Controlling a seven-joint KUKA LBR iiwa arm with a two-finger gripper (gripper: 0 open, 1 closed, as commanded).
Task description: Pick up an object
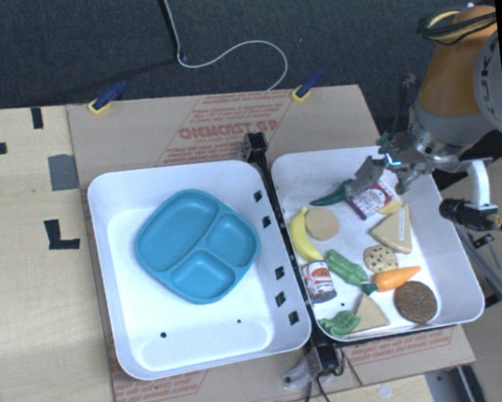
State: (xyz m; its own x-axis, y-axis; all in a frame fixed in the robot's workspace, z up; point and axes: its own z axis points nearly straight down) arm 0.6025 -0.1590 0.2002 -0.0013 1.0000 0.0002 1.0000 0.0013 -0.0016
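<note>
Camera view: gripper (376,172) just above the red packet (370,200).
Fingers: state unclear.
Progress: nothing lifted; grasp and lift remain.

Cardboard sheet (225,126) bears illegible red print

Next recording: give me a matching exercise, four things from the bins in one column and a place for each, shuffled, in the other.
Things:
1. blue tray
2. banana
3. brown disc
4. carrot

Places:
A. near right corner of the right bin
B. by the divider in the right bin
C. in the left bin
D. just above the brown disc

Pairs: 1-C, 2-B, 3-A, 4-D
</note>
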